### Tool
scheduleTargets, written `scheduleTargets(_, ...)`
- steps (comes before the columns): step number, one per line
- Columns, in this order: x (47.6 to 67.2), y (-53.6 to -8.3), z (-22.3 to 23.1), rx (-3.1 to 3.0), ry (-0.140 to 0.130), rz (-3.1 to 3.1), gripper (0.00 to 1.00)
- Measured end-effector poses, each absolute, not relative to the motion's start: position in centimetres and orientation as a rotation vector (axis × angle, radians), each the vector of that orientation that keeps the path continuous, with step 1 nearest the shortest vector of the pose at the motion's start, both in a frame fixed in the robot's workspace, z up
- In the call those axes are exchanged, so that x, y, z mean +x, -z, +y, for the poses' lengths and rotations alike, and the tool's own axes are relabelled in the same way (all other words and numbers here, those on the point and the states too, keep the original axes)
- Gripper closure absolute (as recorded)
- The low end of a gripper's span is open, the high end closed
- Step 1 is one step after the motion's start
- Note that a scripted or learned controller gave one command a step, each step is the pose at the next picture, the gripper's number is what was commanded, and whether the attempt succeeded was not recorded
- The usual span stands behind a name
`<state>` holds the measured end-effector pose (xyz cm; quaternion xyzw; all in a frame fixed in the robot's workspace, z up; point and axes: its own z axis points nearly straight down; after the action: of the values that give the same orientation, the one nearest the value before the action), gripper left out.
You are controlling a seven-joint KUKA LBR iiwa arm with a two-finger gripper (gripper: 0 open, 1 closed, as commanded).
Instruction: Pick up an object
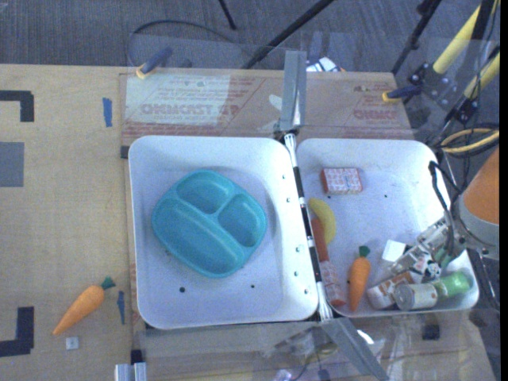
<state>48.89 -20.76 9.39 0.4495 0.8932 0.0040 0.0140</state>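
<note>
- Two shallow white bins sit side by side on a wooden bench, seen from above at a slant.
- The left bin (151, 165) holds a teal divided plate (209, 222) with three compartments, lying flat near the bin's middle.
- The right bin (389, 161) holds several small objects, most of them toward its near and right side.
- A small orange-and-white patterned box (341, 181) lies near the far left of the right bin, apart from the rest.
- A yellow toy banana (325, 217) lies along the bin's left wall, with a slim red-orange object (318, 240) just beside it against the divider.
- A toy carrot (359, 280) with a green top stands lengthwise in the near part of the right bin.
- A bottle with a green cap (432, 290) lies on its side in the near right corner, beside a small white block (394, 251) and a few other small objects too jumbled to name.
- The grey arm with its orange band enters from the right, and the gripper (422, 254) hangs low over that cluttered corner, just above the bottle.
- I cannot tell whether the gripper is open or closed, or whether it has hold of anything.
- A second toy carrot (79, 308) lies outside the bins on the bench, well to the left of the left bin.
- A flattened cardboard sheet (186, 105) lies behind the bins.
</note>
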Motion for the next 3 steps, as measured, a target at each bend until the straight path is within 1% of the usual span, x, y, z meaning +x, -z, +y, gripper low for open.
scheduleTargets(1, 48.9, -9.0, -21.9, 1.41, -0.014, 2.78, 0.0)
scheduleTargets(2, 48.8, -10.1, -22.0, 1.41, -0.014, 2.781, 1.0)
scheduleTargets(3, 48.9, -10.2, -22.0, 1.41, -0.015, 2.777, 0.0)
